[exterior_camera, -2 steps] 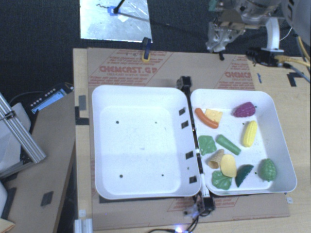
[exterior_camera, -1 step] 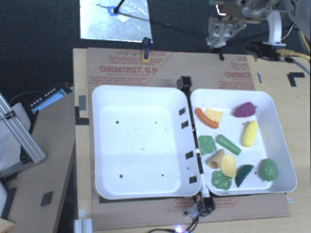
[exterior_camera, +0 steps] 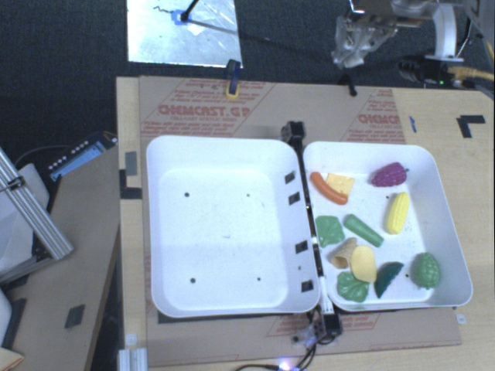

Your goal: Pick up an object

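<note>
The toy foods lie in the right bin (exterior_camera: 442, 178): purple grapes (exterior_camera: 389, 175), a yellow corn cob (exterior_camera: 397, 212) standing lengthwise up-down, an orange carrot (exterior_camera: 329, 188) slanted. All sit well below the gripper (exterior_camera: 352, 52), which hangs beyond the bins' far edge; its grip state cannot be told. The board on the desk (exterior_camera: 255, 103) reads "CHEMCAST GP".

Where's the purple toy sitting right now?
The purple toy lies in the right bin, near its far right corner, just above the yellow corn and right of the yellow wedge.
</note>
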Motion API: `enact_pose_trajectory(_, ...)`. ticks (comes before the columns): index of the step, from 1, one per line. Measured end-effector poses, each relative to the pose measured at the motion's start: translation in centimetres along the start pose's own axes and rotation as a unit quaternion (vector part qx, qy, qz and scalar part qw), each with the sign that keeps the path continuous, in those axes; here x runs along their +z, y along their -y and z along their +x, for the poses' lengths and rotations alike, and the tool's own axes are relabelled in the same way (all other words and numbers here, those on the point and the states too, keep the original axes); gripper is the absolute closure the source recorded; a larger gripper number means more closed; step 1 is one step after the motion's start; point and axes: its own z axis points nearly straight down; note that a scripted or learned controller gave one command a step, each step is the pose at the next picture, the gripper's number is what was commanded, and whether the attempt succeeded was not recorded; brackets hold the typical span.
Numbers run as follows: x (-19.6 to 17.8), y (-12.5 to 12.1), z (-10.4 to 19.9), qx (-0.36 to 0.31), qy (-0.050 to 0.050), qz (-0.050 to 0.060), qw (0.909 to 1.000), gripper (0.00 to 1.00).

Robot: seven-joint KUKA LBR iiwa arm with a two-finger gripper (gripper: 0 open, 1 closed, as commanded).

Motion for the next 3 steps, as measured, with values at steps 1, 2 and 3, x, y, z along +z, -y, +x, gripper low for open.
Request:
enact_pose_trajectory(1,-2.2,0.0,0.3,0.000,0.000,0.000,1.0000,1.00)
enact_pose_trajectory(2,-3.4,0.0,-0.3,0.002,0.000,0.000,1.0000,1.00)
enact_pose_trajectory(3,-1.3,0.0,-2.3,0.003,0.001,0.001,1.0000,1.00)
